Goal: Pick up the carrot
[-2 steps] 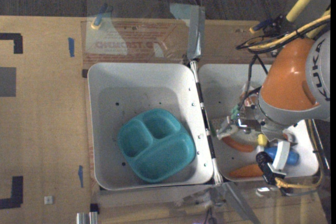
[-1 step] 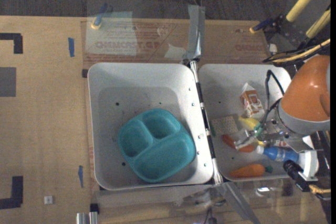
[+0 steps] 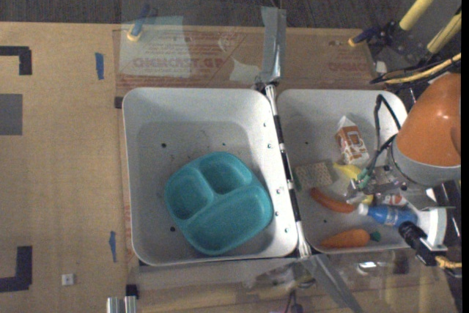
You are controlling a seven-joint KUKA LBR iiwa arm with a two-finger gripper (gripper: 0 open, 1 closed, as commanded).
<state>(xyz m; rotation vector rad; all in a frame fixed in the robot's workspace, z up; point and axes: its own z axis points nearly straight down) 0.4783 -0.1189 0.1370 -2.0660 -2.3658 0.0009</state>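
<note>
Carrot (image 3: 346,237) lies flat in the right bin (image 3: 308,110), near its front wall, long axis running left-right, green stem end to the right. End effector (image 3: 368,185) sits just behind it, over the clutter at mid-bin; cannot tell how it is set.

Judgement: best approach is straight down over the carrot's middle, closing across its short width.

Room is tight. Front wall is just beside the carrot; a blue-and-white bottle (image 3: 388,215) lies close behind to the right, and an orange-red sausage-shaped piece (image 3: 330,201) behind to the left. Left bin (image 3: 139,157) holds a teal divided plate (image 3: 218,201), well apart.
</note>
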